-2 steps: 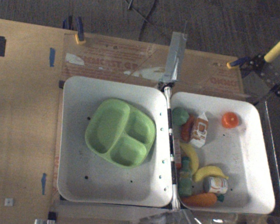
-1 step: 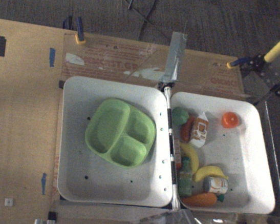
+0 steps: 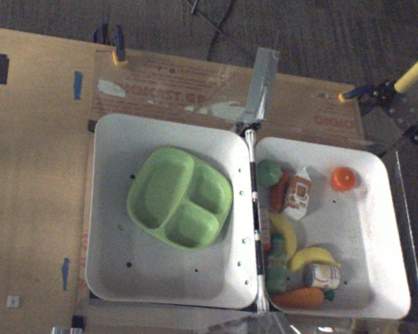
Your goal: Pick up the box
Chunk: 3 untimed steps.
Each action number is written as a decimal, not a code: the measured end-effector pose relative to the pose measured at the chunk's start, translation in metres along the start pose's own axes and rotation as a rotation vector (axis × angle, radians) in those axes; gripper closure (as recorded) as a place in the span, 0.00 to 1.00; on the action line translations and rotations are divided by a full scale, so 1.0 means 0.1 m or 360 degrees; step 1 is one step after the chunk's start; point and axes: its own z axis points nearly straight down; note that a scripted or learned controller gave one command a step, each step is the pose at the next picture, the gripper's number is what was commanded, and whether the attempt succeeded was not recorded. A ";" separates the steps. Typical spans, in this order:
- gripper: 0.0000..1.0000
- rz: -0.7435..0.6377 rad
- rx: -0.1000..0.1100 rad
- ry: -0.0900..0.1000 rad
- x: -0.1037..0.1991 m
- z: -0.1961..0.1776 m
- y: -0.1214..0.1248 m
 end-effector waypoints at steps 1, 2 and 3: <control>0.00 0.0101 0.0000 0.0007 0.29 0.06 0.29; 0.00 0.0303 0.0010 0.0003 0.03 0.34 -0.11; 1.00 0.0298 0.0009 0.0001 0.05 0.24 -0.11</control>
